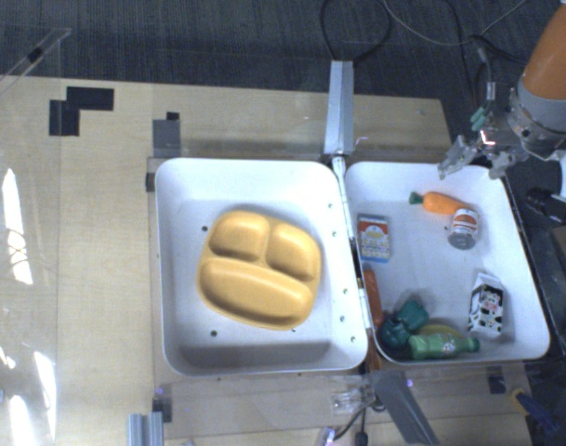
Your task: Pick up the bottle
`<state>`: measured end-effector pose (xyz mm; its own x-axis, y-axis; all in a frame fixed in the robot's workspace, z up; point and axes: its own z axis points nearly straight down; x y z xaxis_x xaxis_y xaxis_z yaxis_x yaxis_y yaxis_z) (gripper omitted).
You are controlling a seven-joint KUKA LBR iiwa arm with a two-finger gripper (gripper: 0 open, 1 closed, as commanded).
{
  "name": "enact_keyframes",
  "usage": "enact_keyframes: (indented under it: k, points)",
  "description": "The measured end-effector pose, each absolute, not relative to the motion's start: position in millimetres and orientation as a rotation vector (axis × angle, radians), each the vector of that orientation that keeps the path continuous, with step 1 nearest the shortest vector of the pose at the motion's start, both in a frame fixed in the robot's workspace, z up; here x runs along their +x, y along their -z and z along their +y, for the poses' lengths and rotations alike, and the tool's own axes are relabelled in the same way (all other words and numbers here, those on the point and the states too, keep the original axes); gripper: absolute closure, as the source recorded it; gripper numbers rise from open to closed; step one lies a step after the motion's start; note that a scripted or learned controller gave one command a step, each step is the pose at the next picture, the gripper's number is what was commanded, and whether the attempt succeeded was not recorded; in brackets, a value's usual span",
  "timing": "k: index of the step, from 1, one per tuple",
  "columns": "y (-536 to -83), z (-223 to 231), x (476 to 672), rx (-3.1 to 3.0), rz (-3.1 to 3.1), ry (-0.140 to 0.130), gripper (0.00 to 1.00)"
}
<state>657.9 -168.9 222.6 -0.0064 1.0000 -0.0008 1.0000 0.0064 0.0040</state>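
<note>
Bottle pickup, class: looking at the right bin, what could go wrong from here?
1. The bottle lies flat against the bin's near wall, touching a banana and a teal toy; a grasp may catch those.
2. The end effector hovers at the far edge, and a can and carton lie between.

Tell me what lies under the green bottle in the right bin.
The green bottle lies on its side over something yellow, beside a dark teal object. The bottle covers most of the yellow thing, so its identity stays unclear.

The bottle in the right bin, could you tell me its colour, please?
Green, seen in the camera view: bottle.
</note>
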Motion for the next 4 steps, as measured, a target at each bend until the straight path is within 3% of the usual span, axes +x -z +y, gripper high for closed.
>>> enact_keyframes:
  k: [1, 2, 3, 4]
  points:
    - [-184.3, -92.3, 537.2, 2.105, 2.328, -0.004, 0.0]
    - [-89.2, -94.6, 490.3, 2.145, 2.281, -0.01, 0.0]
    - [-100.9, -92.8, 493.1, 2.138, 2.281, -0.02, 1.0]
    - [-184.9, -39.5, 492.4, 2.426, 1.992, -0.006, 1.0]
